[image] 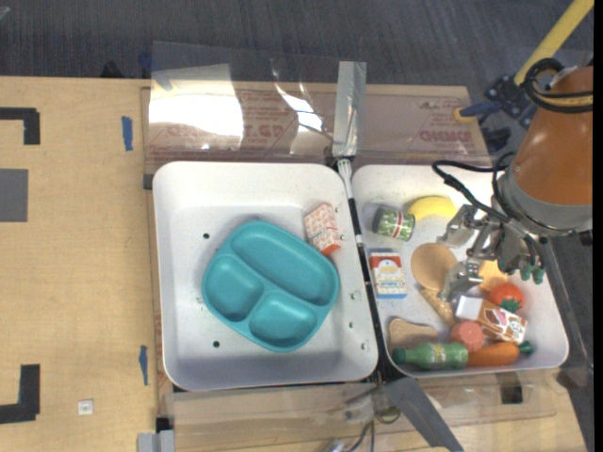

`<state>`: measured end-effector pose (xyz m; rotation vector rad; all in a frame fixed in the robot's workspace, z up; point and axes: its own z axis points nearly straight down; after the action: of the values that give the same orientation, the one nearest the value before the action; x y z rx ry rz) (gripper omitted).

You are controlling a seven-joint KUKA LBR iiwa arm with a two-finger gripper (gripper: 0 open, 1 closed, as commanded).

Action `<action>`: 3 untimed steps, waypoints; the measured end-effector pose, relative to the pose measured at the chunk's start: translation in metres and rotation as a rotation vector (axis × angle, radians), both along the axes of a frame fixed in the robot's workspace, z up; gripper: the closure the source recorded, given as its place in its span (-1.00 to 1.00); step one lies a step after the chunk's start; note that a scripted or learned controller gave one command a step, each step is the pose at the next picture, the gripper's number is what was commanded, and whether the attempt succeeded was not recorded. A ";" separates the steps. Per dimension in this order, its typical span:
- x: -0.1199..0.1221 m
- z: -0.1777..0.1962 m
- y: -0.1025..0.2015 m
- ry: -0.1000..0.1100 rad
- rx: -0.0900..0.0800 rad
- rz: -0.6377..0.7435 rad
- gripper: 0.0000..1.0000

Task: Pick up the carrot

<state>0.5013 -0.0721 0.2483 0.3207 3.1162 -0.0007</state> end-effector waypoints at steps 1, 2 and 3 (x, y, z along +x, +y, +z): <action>0.000 0.000 0.000 0.001 0.001 0.000 -1.00; 0.004 -0.065 0.025 0.011 0.003 -0.090 -1.00; 0.039 -0.150 -0.022 0.011 0.003 -0.332 -1.00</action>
<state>0.5405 -0.0940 0.0981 0.8335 3.0315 0.0004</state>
